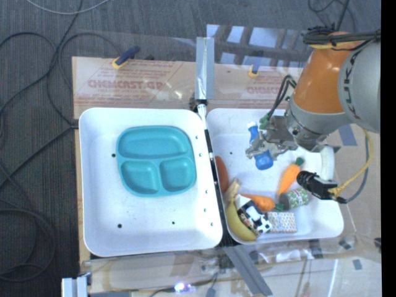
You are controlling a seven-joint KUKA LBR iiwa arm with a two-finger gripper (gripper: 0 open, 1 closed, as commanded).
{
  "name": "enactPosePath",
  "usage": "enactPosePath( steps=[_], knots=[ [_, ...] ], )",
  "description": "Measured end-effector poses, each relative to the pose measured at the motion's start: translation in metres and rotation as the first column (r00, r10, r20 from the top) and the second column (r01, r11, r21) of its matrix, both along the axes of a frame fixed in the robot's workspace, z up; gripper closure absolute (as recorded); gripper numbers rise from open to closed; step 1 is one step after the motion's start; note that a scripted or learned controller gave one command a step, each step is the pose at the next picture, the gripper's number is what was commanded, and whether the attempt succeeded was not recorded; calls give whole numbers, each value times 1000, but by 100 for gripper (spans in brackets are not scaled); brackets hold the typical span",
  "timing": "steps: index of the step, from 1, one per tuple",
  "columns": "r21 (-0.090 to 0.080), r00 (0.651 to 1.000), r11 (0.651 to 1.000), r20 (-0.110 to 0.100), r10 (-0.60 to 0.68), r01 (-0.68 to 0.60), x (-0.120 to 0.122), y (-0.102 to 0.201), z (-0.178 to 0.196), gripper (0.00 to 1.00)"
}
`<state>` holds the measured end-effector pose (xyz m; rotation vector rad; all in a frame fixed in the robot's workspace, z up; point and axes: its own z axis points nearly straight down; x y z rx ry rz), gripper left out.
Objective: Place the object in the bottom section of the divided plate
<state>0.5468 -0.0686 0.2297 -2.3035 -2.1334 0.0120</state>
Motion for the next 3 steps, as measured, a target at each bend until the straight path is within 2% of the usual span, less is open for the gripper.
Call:
enactPosePath(
  steps=[1,2,3],
  knots=[
    [1,987,987,-1,163,-163,38,-35,-19,100],
    [2,998,998,-1,61,-61,86,61,-14,100],
    [0,998,998,-1,70,-70,109,1,-11,100]
  ],
)
